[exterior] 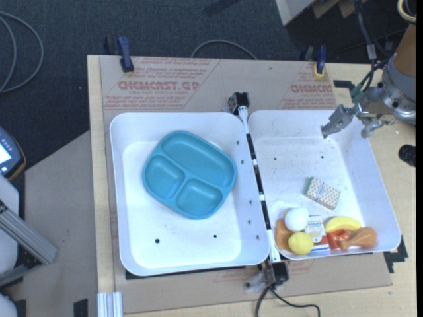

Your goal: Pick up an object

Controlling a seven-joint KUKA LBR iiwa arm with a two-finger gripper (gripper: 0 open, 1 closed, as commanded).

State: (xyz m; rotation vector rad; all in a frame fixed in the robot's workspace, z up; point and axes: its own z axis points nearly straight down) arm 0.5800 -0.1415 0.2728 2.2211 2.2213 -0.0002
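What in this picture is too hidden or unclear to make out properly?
- Arm: cut off by the camera view's right edge.
- End effector: small and blurred, so its grip state is unclear.
- Small packet in the toy pile: partly covered by the white egg and banana, so I cannot name it.
- Patterned block: its print is too small to read.

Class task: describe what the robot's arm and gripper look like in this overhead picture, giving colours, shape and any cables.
The two-finger metal gripper is silvery grey, with angular fingers on a rounded grey wrist housing. Thin dark cables loop beside the wrist. Its top is cut off by the picture's right edge.
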